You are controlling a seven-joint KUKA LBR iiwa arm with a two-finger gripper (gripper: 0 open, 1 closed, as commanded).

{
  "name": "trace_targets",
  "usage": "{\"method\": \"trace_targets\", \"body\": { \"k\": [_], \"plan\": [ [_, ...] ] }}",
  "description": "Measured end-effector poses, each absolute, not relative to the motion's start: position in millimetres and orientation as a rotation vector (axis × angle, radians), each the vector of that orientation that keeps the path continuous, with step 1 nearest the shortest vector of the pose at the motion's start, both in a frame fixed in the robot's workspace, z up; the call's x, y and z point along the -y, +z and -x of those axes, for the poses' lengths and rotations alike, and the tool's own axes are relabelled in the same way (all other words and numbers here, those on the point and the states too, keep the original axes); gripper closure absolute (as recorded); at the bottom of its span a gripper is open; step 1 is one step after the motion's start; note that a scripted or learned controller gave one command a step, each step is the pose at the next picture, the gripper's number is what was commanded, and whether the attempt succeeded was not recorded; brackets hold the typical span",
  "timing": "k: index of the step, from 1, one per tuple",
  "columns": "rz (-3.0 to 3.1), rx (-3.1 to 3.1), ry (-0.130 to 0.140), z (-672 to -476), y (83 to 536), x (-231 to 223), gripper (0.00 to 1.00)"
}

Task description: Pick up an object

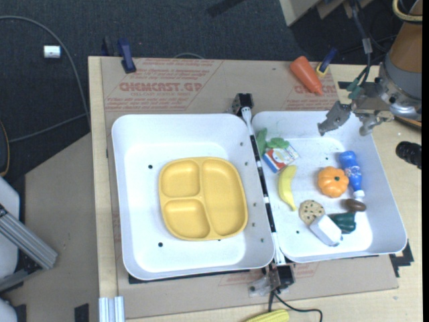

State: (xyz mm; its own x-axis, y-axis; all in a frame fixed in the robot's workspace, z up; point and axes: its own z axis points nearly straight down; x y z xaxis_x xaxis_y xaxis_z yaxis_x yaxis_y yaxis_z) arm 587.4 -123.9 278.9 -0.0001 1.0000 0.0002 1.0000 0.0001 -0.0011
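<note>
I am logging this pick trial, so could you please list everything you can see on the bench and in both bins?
white plastic bins: two, side by side on the bench
yellow three-compartment plate: one, left bin
yellow toy banana: one, right bin, centre
orange toy pumpkin: one, right bin
blue bottle: one, beside the pumpkin
round brown cookie: one, right bin, near side
orange carrot-shaped toy: one, on the bench behind the right bin
grey pincer: one, over the right bin's far corner
</note>
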Motion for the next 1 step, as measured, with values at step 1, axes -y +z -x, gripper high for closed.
{"method": "trace_targets", "body": {
  "k": [1],
  "plan": [
    [2.22,2.22,0.002,-600.3,167.2,125.0,0.0]
  ]
}}
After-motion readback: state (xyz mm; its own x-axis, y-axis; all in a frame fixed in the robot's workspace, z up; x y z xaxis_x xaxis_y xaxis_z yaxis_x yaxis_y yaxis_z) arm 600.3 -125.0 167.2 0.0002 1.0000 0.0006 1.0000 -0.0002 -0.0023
